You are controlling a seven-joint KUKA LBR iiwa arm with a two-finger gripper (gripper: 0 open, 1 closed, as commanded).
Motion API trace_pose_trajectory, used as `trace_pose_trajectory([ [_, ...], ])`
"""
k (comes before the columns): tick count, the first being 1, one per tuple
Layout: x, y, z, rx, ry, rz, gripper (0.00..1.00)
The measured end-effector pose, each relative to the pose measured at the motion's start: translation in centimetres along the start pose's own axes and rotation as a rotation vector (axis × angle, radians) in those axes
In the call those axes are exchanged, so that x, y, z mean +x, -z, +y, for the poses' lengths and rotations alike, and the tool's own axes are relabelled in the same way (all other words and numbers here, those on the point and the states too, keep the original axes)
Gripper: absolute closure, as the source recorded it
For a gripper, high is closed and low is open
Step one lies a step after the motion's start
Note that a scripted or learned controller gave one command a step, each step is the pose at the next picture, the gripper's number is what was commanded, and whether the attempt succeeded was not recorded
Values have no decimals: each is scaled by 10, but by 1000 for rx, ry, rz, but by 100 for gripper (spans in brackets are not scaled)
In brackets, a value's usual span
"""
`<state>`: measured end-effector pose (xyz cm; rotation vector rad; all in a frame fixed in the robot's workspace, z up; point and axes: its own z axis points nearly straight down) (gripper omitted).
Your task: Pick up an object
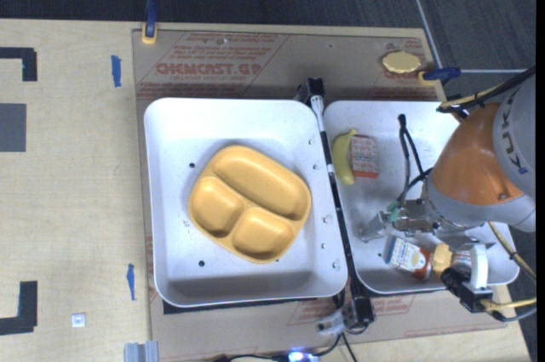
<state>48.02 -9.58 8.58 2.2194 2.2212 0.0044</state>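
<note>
The pincer (pixel 387 220) hovered directly above the small carton (pixel 403 253), its long axis slanting toward the right bin (pixel 375 181) front; pincer opening could not be told.

Yellow three-compartment tray (pixel 249 203): lies open side up, turned at slant, near centre of left bin.
Banana (pixel 343 157): upright along left wall of right bin.
Small white-and-red carton (pixel 364 156): touching banana's right side.
Small red-and-white packet (pixel 406 255): near right bin's front edge, beside tan piece (pixel 442 257).
</note>
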Motion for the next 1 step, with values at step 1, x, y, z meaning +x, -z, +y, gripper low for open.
trace_pose_trajectory([
  [1,-1,11,2,-6,0,-3,100],
])
